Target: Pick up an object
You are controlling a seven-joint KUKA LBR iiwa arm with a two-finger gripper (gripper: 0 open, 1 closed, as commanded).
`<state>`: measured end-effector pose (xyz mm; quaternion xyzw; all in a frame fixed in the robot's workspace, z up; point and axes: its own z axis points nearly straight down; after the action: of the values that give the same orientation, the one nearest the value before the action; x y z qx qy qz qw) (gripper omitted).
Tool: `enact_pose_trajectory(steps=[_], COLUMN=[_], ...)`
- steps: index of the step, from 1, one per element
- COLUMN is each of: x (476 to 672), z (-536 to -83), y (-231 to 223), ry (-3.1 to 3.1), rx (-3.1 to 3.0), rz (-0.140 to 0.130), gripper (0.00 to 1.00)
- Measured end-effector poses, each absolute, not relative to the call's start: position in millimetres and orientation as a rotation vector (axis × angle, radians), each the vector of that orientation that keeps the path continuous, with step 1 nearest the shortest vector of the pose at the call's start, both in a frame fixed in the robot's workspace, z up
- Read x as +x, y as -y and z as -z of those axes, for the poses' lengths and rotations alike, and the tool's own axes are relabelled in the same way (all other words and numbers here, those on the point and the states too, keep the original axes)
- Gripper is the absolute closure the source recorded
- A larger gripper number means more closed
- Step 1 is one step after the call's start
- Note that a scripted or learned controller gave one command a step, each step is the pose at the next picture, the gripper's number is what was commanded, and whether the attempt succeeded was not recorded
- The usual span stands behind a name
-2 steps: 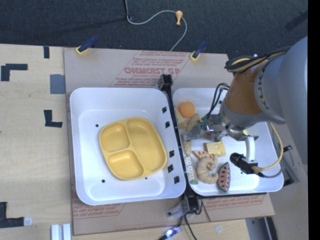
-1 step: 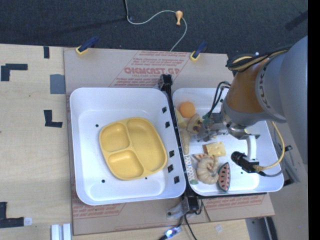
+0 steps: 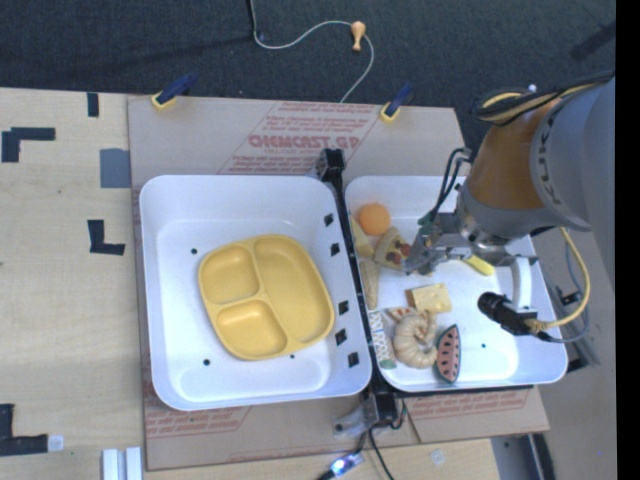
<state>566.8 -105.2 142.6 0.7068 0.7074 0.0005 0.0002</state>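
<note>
The arm's tool (image 3: pixel 418 258) is hanging low in the right bin (image 3: pixel 520 368), just beside small food pieces (image 3: pixel 390 249) near an orange ball (image 3: pixel 373 218) — apparently the reaching step. Its grip cannot be told. Next, likely, closing on one piece and lifting — nothing visibly held yet.

— What does the arm (image 3: pixel 575 158) look like?
— Thick, rounded grey shell, with a wide orange band (image 3: pixel 505 168) above the wrist.
— Any cables?
— A yellow cable (image 3: pixel 575 298) loops below the wrist, and black leads run along it. A black fitting (image 3: pixel 500 313) juts out, beside a white bracket (image 3: pixel 520 280).
— And the claw (image 3: pixel 418 258)?
— Small, dark metal.
</note>
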Motion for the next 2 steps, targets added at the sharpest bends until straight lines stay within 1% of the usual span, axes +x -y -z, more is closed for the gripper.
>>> enact_pose_trajectory(steps=[1,2], x=[571.5,572.0], z=[-205,-225], y=[104,104], ry=[-2.222,-2.224], rx=[2.218,2.219], rz=[-0.003,-0.001], gripper=[1.0,1.0])
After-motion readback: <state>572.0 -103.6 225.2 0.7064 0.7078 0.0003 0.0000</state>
